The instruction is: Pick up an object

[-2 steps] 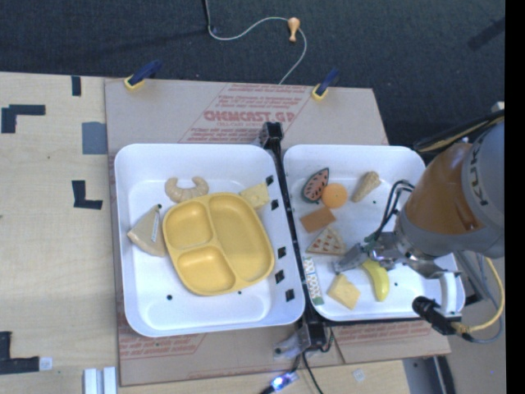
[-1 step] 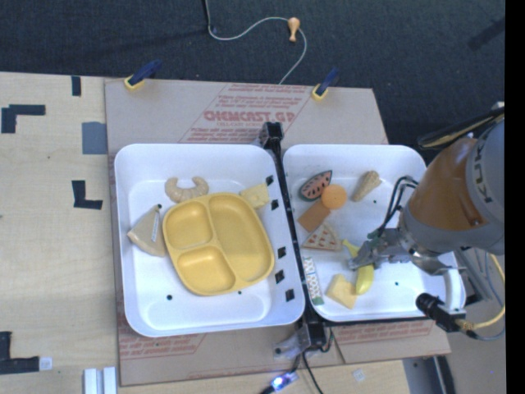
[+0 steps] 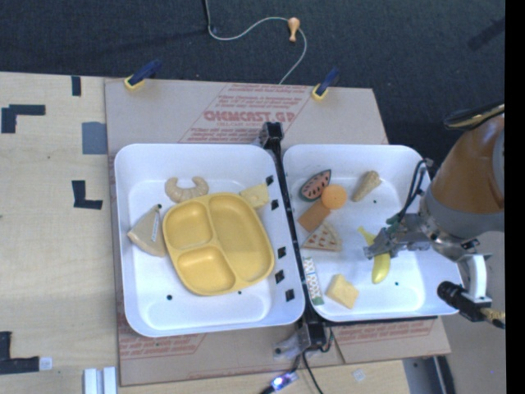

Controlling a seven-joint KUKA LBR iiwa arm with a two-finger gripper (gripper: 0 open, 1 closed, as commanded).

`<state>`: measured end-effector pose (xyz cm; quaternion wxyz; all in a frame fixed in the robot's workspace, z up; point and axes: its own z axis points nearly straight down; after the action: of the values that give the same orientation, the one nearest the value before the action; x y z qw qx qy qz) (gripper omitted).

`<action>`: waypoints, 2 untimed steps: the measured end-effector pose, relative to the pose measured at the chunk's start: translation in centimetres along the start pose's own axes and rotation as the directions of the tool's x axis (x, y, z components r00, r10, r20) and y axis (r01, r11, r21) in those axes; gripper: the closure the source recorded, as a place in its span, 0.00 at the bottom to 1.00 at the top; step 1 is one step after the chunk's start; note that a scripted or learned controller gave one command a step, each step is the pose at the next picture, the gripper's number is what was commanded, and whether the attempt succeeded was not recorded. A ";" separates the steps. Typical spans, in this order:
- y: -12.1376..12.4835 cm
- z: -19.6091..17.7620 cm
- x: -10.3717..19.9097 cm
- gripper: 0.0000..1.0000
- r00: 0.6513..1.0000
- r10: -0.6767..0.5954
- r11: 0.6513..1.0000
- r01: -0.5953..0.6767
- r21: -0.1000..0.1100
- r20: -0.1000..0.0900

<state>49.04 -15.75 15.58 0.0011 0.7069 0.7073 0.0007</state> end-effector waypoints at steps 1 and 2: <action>-0.2 -6.0 -0.7 1.00 1.000 0.000 1.000 0.000 -0.001 0.001; -0.2 -6.9 -0.6 1.00 1.000 -0.001 1.000 0.001 0.004 -0.001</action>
<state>48.80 -16.36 22.44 -0.0006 0.7066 0.7076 -0.0001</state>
